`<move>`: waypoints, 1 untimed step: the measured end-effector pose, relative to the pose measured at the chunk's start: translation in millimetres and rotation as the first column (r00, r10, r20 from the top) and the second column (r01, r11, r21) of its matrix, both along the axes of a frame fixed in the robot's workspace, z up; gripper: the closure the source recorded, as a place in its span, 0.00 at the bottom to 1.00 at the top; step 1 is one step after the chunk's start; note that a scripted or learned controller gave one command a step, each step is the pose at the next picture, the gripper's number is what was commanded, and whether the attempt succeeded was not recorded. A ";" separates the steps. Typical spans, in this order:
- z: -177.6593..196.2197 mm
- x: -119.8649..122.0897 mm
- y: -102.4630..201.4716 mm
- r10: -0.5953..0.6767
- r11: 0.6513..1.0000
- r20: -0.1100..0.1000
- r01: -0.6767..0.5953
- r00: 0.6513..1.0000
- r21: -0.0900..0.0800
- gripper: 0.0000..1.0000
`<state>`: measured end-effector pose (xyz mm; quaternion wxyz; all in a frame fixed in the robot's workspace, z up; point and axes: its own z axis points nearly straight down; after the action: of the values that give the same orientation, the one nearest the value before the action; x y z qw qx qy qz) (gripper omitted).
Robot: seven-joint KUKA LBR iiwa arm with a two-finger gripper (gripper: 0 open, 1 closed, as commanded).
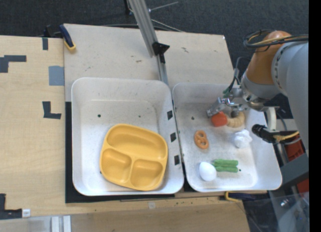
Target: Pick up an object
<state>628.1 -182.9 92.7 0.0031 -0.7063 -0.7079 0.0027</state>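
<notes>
1. The hand [224,106] is low inside the right bin [261,178], in its far half, with its metal tip pointing left and down; whether it is spread or pressed together cannot be told.
2. The grey arm [293,70] comes in from the right, its orange band [261,63] just above the wrist and bent down over the bin's far right corner.
3. A red object [219,120] lies right under the hand's tip, touching or almost touching it, with a tan object [235,121] just beside it on the right.
4. Nearer and to the left lies an orange pretzel-shaped piece [201,139]; to the right is a white crumpled thing [242,138].
5. At the near side of that bin sit a white egg [207,171] and a green pod [225,165], close together.
6. The left bin [120,93] holds a yellow divided tray [134,156] with 3 compartments, in its near half.
7. Both bins rest on the surface [25,141].
</notes>
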 end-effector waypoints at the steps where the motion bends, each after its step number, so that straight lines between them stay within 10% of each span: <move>1: 14.5 2.0 0.2 0.001 1.000 0.005 -0.001 1.000 -0.001 1.00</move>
<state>630.1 -182.7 107.2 0.0009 -0.7059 -0.7083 0.0010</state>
